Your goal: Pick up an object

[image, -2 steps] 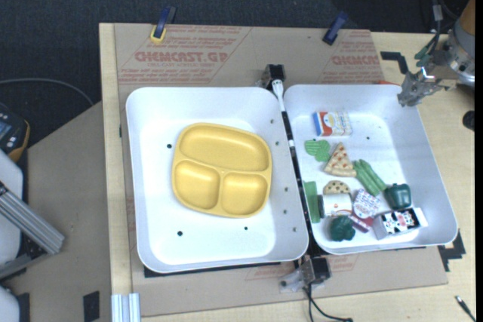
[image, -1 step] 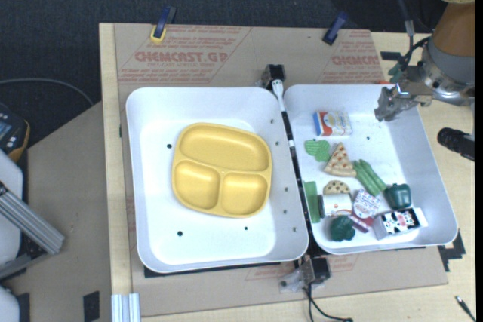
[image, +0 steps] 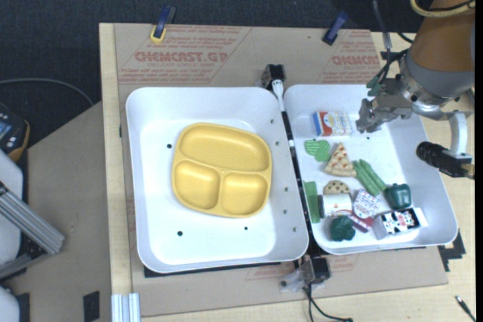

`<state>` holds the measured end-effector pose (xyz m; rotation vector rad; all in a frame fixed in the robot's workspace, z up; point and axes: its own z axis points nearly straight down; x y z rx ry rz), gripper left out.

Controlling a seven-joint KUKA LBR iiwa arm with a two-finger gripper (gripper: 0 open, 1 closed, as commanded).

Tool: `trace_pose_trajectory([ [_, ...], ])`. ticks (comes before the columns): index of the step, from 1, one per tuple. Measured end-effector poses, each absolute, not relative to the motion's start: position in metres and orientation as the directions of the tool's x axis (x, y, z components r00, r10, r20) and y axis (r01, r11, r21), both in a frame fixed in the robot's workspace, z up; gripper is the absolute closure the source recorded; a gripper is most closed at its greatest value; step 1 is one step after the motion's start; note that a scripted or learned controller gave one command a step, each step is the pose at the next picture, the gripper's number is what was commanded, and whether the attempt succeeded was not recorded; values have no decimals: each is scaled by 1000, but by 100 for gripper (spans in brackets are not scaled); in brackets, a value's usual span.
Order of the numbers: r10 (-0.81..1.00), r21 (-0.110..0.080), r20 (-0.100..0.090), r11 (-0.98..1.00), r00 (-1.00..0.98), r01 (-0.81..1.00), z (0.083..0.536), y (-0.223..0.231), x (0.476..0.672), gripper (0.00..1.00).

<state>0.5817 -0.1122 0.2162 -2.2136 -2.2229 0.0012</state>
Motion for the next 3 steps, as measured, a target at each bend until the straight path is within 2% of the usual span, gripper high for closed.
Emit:
trace_pose_trajectory([
  [1,1000,-4,2,4,-4,1000,212,-60,566,100],
  [2,1000,1,1,4,-4,1000,217,-27,566,100],
  [3,1000,3,0,0,0,1000,235,-35,559,100],
])
